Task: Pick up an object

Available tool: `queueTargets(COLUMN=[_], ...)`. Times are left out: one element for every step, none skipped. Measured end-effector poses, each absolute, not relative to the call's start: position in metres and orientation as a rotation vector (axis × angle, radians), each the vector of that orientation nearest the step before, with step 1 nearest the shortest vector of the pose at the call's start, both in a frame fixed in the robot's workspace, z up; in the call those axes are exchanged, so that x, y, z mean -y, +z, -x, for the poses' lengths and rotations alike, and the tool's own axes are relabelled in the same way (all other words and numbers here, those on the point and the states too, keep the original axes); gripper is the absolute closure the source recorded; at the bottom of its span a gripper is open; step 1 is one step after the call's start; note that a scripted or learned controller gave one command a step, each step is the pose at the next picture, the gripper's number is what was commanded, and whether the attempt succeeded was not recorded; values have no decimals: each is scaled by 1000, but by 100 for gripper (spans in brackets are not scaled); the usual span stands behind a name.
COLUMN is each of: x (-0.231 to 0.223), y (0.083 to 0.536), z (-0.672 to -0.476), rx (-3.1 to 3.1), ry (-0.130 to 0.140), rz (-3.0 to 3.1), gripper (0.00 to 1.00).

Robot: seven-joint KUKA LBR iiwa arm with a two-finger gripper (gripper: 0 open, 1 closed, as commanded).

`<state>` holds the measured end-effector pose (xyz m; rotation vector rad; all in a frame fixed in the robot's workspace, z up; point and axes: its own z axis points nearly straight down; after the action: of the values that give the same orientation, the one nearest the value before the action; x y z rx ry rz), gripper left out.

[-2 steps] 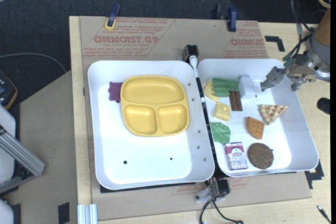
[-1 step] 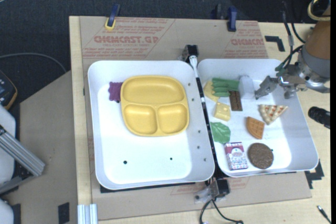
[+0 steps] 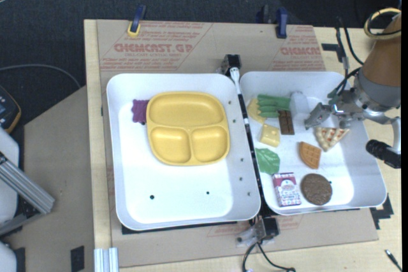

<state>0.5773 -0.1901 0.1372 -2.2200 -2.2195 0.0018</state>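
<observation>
Two shallow white bins side by side on a cardboard-covered bench: left bin point(image 3: 127, 194) in the frame's centre-left, right bin point(image 3: 363, 191) at centre-right.

In the left bin, a yellow divided plate point(image 3: 188, 126), long axis left to right, large compartment toward the top of the frame, two smaller ones below. Just beside its upper-left corner, a small purple piece point(image 3: 139, 110), partly tucked against the plate.

In the right bin, a scatter of toy food. Near the bin's upper-left corner, a green bar point(image 3: 275, 104), long axis across the frame. Just right of it, a dark brown bar point(image 3: 285, 121), long axis up and down, slightly slanted. Below these, a pale yellow wedge point(image 3: 270, 135), then a green leaf-shaped piece point(image 3: 268, 160). At lower centre, a red-and-white packet point(image 3: 287, 190), long axis up and down, beside a round brown cookie point(image 3: 316, 189). Above the cookie, an orange cracker point(image 3: 310, 154).

At right-centre, the arm point(image 3: 384, 67) reaching in, gripper point(image 3: 332, 114) low over the bin. Directly beneath and touching the view of it, a pizza slice point(image 3: 331, 136), tip pointing down-left. Fingers' spread: cannot tell; nothing seen clamped between them.
</observation>
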Motion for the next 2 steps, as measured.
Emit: queueTargets(x=[189, 190], y=[85, 98], z=[-577, -578], rx=[2219, 2222], ry=[2, -2], rz=[2218, 2223], gripper=[0, 100])
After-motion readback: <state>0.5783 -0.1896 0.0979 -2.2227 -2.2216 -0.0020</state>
